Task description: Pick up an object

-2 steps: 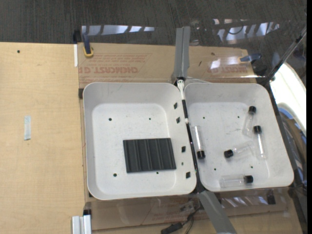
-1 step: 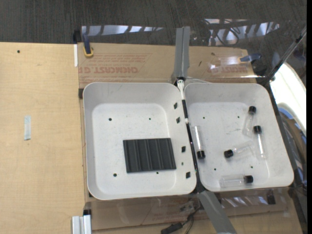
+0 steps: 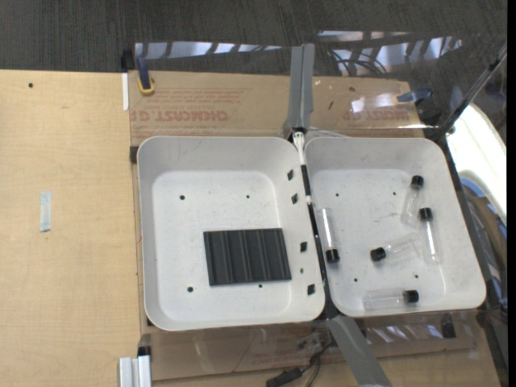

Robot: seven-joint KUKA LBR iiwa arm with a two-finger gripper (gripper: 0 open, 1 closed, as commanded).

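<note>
1. Tool: open/shut state can't be told from this view.
2. Task things: five clear vials w/ black caps, all lying flat in the right bin (image 3: 451, 176).
3. Left-wall vial (image 3: 327, 230) lies along the bin's left wall, cap at the near end.
4. Far-right vial (image 3: 414, 200) is tilted, cap at the far end. Just nearer, the right vial (image 3: 431, 239) has its cap far too; the two look close or touching, can't tell which.
5. Centre vial (image 3: 393, 251) has its cap to the left, its clear end near the right vial.
6. Near vial (image 3: 385, 300) sits by the near wall, cap to the right.
7. Left bin (image 3: 161, 168) holds a black ribbed tray (image 3: 247, 256), flat, nr the near wall.
8. Around: cardboard (image 3: 193, 107) under the bins, a grey post (image 3: 301, 87) betw. them at the far side, and the wood tabletop (image 3: 64, 280) to the left w/ a small grey strip (image 3: 45, 212).
</note>
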